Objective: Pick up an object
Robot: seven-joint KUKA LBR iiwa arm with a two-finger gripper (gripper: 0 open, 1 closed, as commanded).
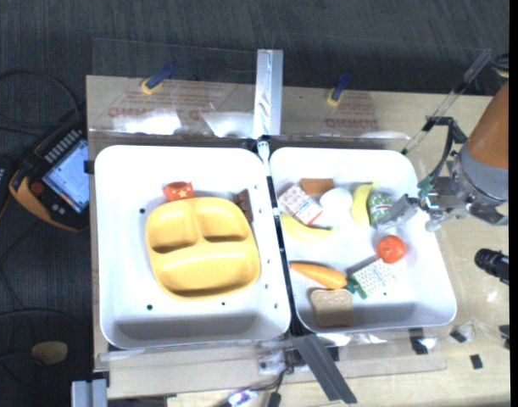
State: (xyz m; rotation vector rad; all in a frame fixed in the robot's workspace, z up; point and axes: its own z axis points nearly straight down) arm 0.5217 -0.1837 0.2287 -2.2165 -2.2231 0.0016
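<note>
Near the right edge of the right bin [428, 308] lies a red tomato [392, 248] — below a green packet [379, 207], beside a carrot [320, 274]. The gripper [409, 208] hangs over that edge; its state cannot be told. A yellow tray [203, 248] fills the left bin [123, 312].

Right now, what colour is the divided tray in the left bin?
Yellow tray, seen in the camera view.

Yellow tray [203, 257] fills left bin [123, 312]; toy food crowds right bin [428, 299].
</note>
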